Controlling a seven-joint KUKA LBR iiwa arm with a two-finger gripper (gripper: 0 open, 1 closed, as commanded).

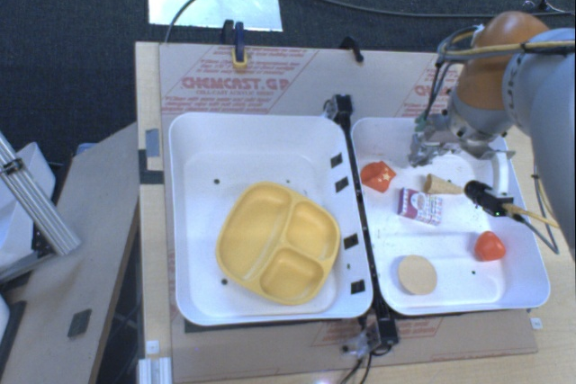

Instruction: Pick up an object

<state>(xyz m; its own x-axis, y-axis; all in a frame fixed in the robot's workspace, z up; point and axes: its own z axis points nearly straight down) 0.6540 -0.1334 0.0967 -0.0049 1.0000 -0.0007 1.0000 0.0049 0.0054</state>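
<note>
Nothing is lifted yet: I see my gripper [423, 153] low in the right bin [522, 283], near the red piece [378, 176], finger state I cannot tell.

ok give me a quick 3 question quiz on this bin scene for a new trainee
1. True or false: the yellow tray lies in the left bin.
2. Which lies nearest the right bin's front edge? A) tan disc B) pink carton C) cone piece
3. Fill in: the gripper hangs over the right bin's ___ end.

Key: 1 true; 2 A; 3 far.
</note>
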